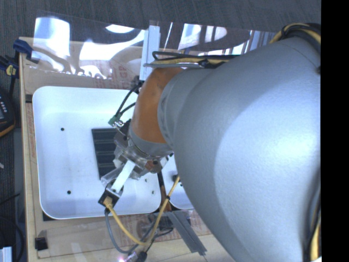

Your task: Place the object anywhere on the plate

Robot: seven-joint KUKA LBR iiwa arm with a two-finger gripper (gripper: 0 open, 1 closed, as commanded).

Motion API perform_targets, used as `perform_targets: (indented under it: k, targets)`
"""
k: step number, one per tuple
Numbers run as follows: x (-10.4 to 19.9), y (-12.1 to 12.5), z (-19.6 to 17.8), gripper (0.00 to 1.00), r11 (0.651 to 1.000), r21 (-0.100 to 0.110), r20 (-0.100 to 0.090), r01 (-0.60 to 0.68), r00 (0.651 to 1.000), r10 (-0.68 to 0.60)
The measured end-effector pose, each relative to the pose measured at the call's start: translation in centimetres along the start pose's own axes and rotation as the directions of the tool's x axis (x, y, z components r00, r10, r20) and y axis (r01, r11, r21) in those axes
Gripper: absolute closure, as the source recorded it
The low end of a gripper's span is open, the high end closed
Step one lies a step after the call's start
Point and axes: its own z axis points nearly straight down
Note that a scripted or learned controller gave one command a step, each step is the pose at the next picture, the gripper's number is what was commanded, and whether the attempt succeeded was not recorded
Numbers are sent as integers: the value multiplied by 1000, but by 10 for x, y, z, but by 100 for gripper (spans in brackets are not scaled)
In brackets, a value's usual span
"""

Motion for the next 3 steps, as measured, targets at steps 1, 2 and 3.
perform_targets:
  k: [1, 2, 3]
  targets:
    - [0, 0, 0, 0, 1000, 0, 0, -1, 1000, 1]
    - [-10, 25, -138, 0, 993, -3, -4, 121, 993, -121]
    - [21, -16, 8, 0, 970, 3, 4, -243, 970, 243]
